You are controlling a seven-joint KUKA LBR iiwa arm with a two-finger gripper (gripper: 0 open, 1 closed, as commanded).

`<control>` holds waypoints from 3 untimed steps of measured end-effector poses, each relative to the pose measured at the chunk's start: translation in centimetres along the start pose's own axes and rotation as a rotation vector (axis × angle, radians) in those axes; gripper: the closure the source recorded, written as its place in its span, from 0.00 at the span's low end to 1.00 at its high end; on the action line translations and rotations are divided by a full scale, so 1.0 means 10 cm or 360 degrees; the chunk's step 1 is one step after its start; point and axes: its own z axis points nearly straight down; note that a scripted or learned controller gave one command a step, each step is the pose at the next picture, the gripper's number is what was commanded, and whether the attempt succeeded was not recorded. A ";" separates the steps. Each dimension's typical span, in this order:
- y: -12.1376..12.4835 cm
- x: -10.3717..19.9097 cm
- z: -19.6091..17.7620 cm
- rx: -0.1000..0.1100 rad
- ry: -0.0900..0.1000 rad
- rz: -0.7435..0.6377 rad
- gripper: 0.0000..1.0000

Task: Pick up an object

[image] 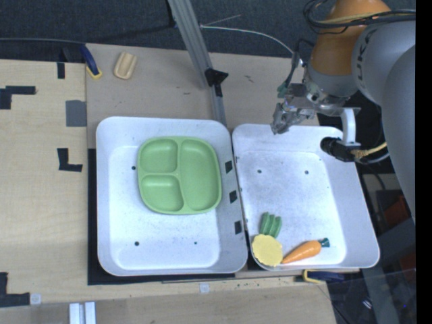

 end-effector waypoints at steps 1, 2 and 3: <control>-0.15 0.44 0.02 0.0001 0.0000 -0.0001 1.00; -0.29 0.99 0.07 0.0002 0.0001 -0.0003 1.00; -0.44 1.49 -0.10 -0.0001 0.0001 -0.0005 1.00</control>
